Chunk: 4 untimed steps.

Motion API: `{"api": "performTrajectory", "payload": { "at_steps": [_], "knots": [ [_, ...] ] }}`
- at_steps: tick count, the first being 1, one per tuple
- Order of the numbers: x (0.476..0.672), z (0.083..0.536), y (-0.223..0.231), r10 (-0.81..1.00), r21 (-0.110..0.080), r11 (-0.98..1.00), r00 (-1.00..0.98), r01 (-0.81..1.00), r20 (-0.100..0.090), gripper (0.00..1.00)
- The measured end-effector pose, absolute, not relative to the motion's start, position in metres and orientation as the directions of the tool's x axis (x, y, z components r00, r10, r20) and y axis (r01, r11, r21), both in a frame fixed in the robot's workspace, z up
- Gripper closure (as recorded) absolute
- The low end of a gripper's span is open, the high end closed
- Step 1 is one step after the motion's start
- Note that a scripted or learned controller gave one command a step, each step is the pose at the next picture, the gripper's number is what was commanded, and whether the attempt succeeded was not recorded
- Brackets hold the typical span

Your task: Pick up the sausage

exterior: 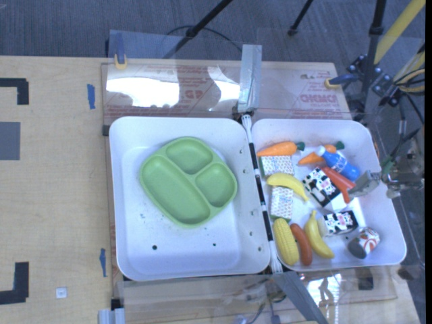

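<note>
Sausage (302,244) lies untouched in right bin (388,201), between corn (285,241) and banana (318,235), below-left of the gripper (370,181), well apart. Gripper state: cannot tell. Approach, grasp and lift all remain.

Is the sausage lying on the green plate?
No, the sausage lies in the right bin, between a corn cob and a banana.

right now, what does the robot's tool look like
The tool is dull grey metal, narrow and tapering toward its tip, with a wider blocky grey part behind it. It is too small and blurred to make out markings or cables.
</note>
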<state>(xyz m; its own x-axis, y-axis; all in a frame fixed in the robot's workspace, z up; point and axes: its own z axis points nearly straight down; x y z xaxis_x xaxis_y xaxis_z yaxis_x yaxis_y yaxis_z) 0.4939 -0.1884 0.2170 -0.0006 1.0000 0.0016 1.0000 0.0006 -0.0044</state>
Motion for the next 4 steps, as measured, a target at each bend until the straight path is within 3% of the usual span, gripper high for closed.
{"api": "performTrajectory", "payload": {
  "at_steps": [1, 2, 3, 4],
  "knots": [
    [0.525, 0.113, -0.191, 0.991, -0.003, 0.135, -0.135, 0.991, 0.002, 0.00],
    [0.565, 0.094, -0.207, 0.986, 0.011, 0.165, -0.165, 0.986, 0.007, 0.00],
    [0.567, 0.103, -0.208, 0.986, 0.015, 0.165, -0.165, 0.986, 0.004, 1.00],
    [0.633, 0.091, -0.194, 0.998, -0.091, -0.062, 0.062, 0.994, 0.006, 1.00]
  ]
}}
